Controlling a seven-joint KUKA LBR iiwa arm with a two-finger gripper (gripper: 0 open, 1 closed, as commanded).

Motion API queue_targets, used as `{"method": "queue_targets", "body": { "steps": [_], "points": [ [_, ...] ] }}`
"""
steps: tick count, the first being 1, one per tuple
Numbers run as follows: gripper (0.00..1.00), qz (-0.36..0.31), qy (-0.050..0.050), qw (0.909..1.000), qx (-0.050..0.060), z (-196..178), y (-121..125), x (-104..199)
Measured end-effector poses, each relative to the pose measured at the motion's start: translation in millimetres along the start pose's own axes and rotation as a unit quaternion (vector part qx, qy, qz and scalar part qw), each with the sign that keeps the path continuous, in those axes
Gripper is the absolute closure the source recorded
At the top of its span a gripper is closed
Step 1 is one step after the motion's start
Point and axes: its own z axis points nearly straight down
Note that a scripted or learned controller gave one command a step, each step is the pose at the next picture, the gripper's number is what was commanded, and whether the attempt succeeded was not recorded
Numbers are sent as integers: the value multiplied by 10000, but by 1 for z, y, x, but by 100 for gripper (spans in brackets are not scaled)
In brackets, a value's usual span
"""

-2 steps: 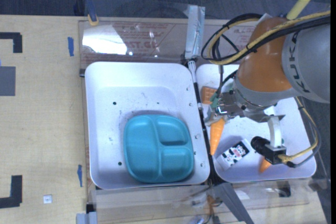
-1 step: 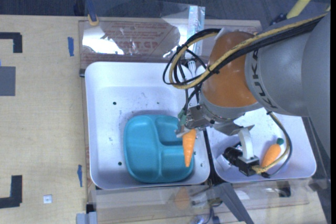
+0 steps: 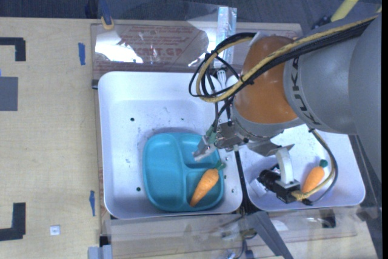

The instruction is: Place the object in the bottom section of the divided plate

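The carrot (image 3: 205, 186) lies in the lower right section of the blue divided plate (image 3: 165, 167), its long axis slanting up to the right, just below the gripper (image 3: 208, 149); I cannot tell how the grasping parts stand.

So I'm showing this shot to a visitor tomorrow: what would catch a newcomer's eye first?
The big grey arm with its orange band looms in from the right, its gripper low over the teal divided plate in the left white bin. An orange toy carrot lies in the plate's lower right section; a second carrot sits in the right bin.
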Motion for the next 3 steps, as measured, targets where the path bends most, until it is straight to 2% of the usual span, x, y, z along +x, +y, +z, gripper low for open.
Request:
{"method": "queue_targets", "body": {
  "steps": [1, 2, 3],
  "points": [
    [0, -1496, -17, 9887, -19, 0, 6, -66],
    [0, -1929, -10, 9812, -7, -25, -43, -110],
    [0, -4280, -58, 9037, -43, -134, -25, -191]
  ]
}}
